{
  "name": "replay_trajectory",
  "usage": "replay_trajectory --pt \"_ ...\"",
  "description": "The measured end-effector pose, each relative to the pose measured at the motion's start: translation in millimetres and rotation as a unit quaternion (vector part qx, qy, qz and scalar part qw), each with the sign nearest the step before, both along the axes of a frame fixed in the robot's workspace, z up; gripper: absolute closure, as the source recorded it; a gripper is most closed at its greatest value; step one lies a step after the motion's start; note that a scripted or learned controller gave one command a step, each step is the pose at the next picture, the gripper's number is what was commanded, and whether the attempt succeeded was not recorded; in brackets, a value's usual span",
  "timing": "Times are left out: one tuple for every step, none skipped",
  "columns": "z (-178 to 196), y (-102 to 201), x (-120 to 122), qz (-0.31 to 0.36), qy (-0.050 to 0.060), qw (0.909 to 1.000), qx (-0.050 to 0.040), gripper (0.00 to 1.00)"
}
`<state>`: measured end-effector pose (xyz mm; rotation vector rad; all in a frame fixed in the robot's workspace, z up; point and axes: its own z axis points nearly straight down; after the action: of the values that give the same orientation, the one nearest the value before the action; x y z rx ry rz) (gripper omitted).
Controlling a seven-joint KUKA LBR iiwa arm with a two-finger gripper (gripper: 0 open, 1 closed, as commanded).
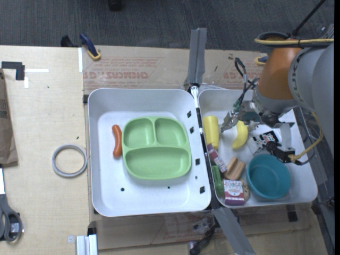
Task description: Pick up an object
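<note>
The arm is reaching in from the right of the frame, and its claw (232,120) is hanging low over the right bin (304,191), at the upper middle of that bin. The claw is sitting just beside the upper end of a banana (240,134); whether its fingers are spread or pressed together cannot be told, since the wrist and cables are covering them. Nothing is visibly lodged between the fingers, so the pick is judged not yet done: approach is complete or nearly so, while closing, lifting and clearing the bin are remaining.

Candidate things are lying close together in the right bin: a yellow cylinder (211,129) at the bin's left wall, the banana just right of it, a teal bowl (269,176) at lower right, and a brown bun-like piece (234,169) and a small printed packet (234,191) at lower centre. The banana is judged the likeliest target, being nearest the claw.

The left bin (101,153) is carrying a green divided plate (156,147) with an orange sausage-shaped toy (116,141) just beside its left edge. Both bins are resting on a pale wooden counter (42,105); a grey tape ring (69,160) is lying at middle left, and scissors (10,223) at lower left. Dark carpeted floor is showing along the top of the frame.
</note>
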<state>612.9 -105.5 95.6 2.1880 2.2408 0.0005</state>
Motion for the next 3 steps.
replay_trajectory --pt "-3 -2 -6 0.016 0.003 0.9999 0.0016 0.0" --pt "-4 -20 -12 0.208 0.004 0.9781 0.0023 0.0" --pt "5 -22 -12 0.205 0.003 0.9787 0.002 1.0"
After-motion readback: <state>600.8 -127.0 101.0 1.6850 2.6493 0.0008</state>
